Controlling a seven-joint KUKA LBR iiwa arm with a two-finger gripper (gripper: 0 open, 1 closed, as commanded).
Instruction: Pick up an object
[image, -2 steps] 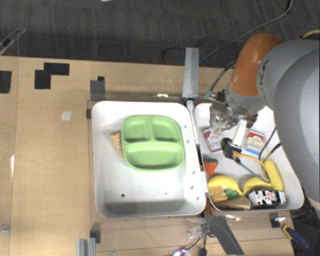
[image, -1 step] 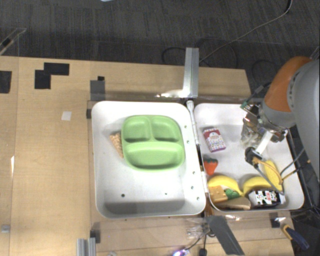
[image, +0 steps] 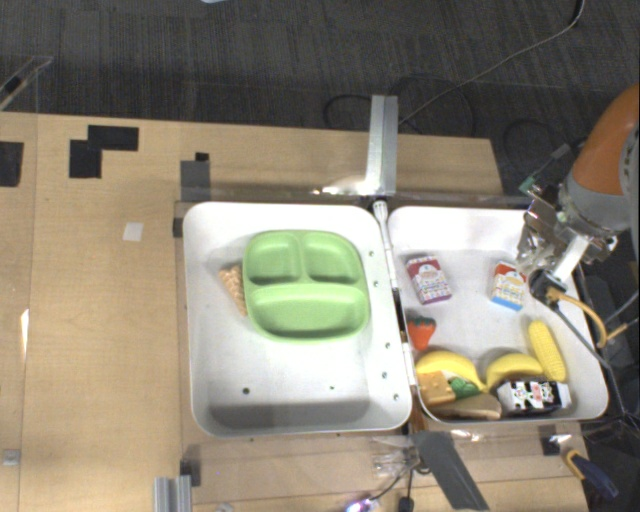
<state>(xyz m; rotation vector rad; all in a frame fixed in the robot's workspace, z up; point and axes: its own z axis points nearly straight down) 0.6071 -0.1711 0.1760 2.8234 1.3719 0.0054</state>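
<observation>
My gripper (image: 541, 268) hangs over the right edge of the right bin (image: 455, 228), just right of a small white carton with red and blue print (image: 508, 285). Nothing shows between its fingers. A small red and white box (image: 428, 278) lies near the bin's left wall. Along the bin's front lie a corn cob (image: 546, 348), a yellow banana (image: 512, 367), a second banana (image: 443, 363), a black and white carton (image: 530, 397), a red piece (image: 422, 331) and a tan piece (image: 470, 406).
The left bin (image: 290, 400) holds a green divided plate (image: 304, 283) with a tan waffle-like piece (image: 232, 288) at its left edge. A metal post (image: 383, 140) stands behind the bins. Cables trail at the right of the bench.
</observation>
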